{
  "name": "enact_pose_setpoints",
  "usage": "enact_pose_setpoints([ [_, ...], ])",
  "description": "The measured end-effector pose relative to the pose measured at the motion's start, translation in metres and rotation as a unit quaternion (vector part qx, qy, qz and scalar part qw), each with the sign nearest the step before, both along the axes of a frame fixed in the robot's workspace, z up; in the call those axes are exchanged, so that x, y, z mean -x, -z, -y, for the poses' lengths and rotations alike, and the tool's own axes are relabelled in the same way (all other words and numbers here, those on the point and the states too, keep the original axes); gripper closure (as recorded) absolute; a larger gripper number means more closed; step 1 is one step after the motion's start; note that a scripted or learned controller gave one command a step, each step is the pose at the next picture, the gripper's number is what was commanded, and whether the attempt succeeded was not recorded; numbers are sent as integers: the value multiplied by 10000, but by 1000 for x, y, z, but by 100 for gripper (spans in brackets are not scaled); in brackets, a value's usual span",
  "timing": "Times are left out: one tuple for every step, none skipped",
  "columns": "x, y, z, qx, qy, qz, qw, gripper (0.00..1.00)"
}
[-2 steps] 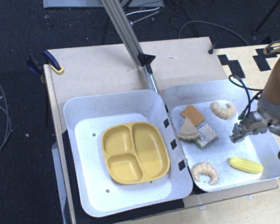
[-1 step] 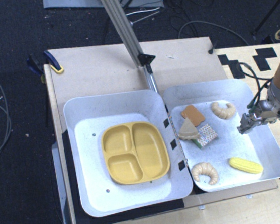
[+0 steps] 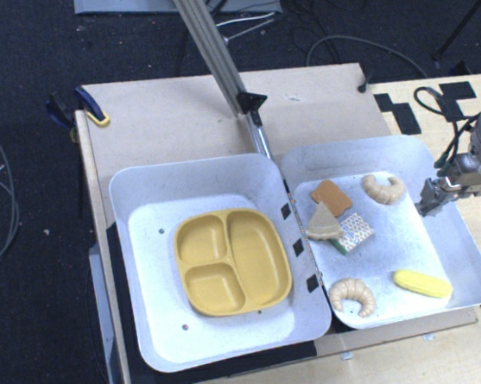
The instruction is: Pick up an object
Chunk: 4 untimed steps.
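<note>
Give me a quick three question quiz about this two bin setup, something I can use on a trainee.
1. True or false: the yellow divided plate sits in the left bin.
2. Multiple choice: which item lies nearest the front right corner of the right bin? A) the yellow banana-like piece B) the brown cracker C) the checkered packet
3. Fill in: the arm's hand is at the ____ edge of the right bin.

Key
1. True.
2. A.
3. Right; whether it is open or shut cannot be told from this view.
</note>
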State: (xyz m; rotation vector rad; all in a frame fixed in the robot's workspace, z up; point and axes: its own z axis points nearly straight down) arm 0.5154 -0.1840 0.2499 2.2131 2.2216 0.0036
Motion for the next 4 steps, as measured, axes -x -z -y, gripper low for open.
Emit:
enact_pose_setpoints([
  [-3, -6, -54, -20, -20, -23, 10000, 100],
  [-6, 8, -111, -22, -23, -33, 10000, 100],
  [-14, 16, -174, -23, -24, -37, 10000, 100],
  [-16, 12, -221, -19, -22, -28, 10000, 100],
])
